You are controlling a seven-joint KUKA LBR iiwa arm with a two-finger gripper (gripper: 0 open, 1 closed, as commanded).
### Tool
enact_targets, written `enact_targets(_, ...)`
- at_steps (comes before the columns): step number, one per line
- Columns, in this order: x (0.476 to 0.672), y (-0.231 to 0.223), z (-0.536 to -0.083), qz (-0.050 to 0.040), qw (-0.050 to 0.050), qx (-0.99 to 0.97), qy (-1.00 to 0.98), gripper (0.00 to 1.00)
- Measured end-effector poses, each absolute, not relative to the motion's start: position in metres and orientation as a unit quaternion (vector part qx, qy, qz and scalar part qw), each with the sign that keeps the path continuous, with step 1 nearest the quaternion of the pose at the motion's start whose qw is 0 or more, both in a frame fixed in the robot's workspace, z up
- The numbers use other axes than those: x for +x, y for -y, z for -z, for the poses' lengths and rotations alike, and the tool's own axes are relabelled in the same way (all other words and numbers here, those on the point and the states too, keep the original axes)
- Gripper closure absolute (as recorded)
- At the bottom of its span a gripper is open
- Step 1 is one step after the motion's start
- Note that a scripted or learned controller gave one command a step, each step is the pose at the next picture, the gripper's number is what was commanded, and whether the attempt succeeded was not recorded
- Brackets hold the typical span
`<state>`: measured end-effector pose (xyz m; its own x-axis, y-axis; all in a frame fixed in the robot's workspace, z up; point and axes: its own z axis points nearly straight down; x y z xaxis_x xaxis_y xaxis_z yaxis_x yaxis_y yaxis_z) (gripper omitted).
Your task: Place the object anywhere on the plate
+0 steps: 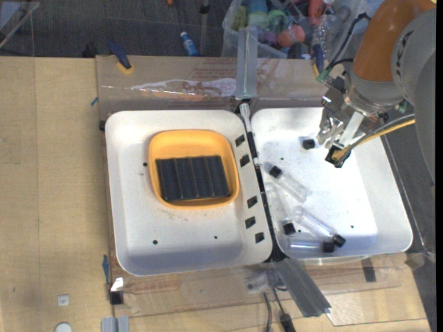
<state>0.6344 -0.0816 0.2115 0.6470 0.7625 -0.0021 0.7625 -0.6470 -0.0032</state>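
The pincer [333, 140] hangs over the upper part of the right bin [387, 185], its two fingers pointing down and to the side with a small gap between them; nothing shows between them, so it is slightly open and holding nothing. Just beside its tips, toward the divider, a small black cap [308, 143] lies on the bin floor, apart from the fingers. Below the pincer and nearer the front of the bin lie the clear plastic tubes: one [287, 182] with a black end lies at a slant just under the pincer's level toward the centre, and two more [313, 228] rest close together near the front wall, one ending in a black cap. Being transparent and round, these tubes would probably roll or slip under a loose pinch, which may be why the pincer sits high and angled rather than pressed flat on the floor. Well away from the pincer, across the divider, the orange plate [160, 147] sits in the left bin [131, 234] and carries a dark ribbed rectangular piece [192, 178] across its middle. The plate's raised rim would keep a dropped object from rolling off. By my reading the pick is not yet made, so the carry to the plate lies ahead.
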Motion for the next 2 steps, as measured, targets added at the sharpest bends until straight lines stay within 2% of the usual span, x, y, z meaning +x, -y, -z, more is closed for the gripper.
enact_targets(2, 0.667, 0.147, -0.284, 0.0003, -0.001, -0.86, 0.51, 1.0)
